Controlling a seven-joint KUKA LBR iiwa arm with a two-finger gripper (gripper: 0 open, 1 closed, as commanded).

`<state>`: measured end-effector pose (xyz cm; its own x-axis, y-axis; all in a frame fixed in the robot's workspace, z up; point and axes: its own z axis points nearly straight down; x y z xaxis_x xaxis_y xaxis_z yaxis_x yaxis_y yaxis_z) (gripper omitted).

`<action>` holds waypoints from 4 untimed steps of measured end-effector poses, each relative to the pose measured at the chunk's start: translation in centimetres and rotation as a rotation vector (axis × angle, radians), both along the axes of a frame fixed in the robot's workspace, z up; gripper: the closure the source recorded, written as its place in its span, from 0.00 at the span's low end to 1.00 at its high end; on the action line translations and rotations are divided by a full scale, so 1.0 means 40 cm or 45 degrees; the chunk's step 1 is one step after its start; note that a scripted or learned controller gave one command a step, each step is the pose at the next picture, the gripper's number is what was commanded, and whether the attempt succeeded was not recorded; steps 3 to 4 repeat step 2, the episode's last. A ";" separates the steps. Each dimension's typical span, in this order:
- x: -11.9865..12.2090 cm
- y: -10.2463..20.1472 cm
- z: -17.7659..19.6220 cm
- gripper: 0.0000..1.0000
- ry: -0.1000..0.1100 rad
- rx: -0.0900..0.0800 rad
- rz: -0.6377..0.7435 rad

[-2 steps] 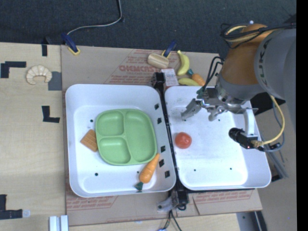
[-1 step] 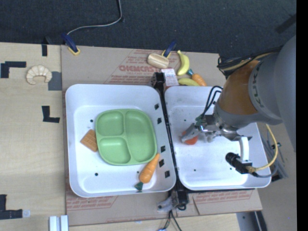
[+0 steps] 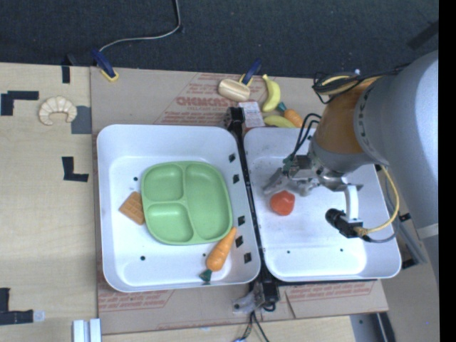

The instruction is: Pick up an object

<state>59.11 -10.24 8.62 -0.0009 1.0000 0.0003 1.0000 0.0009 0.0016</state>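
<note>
I judge the red tomato (image 3: 283,203) light, smooth, roll-prone; I'd pinch its middle; gripper (image 3: 285,184) above it, finger state unclear.

A plate (image 3: 187,201) lies in the left bin (image 3: 114,191), tomato (image 3: 282,203) in the right bin (image 3: 313,262).

Open floor around red tomato (image 3: 283,203)

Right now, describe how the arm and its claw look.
The bulky light-grey arm carries a broad orange band above the wrist. Black and yellow cables loop along it. The small grey metal claw ends it, with a white bracket and black fitting beside.
</note>
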 end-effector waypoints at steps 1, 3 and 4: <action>-0.092 0.009 0.001 0.00 -0.006 -0.003 0.000; -0.092 0.007 0.026 1.00 -0.005 -0.004 0.000; -0.092 0.007 0.026 1.00 -0.005 -0.004 0.000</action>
